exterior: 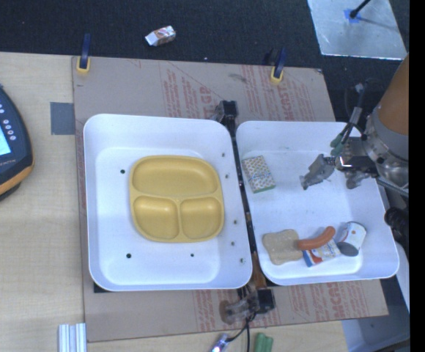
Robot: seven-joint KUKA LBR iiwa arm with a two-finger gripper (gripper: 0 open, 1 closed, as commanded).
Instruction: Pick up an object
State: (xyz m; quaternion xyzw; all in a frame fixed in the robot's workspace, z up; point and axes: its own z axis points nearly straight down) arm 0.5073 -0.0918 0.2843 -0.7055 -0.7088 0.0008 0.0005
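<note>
We see the grey two-finger gripper (pixel 328 171) over the right white bin (pixel 289 139), near its right edge; whether it is open, we cannot tell. The orange sausage-shaped toy (pixel 319 238) lies near that bin's front edge, beside a tan bread-shaped piece (pixel 281 245).

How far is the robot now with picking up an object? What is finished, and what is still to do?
Nothing looks picked up yet. The gripper hovers over the right bin, and no item shows between its jaws. The patterned pad, the tan slice, the orange sausage and the small can all lie on the bin floor. The yellow divided tray sits in the left bin. Descending, closing on an item and lifting remain.
</note>
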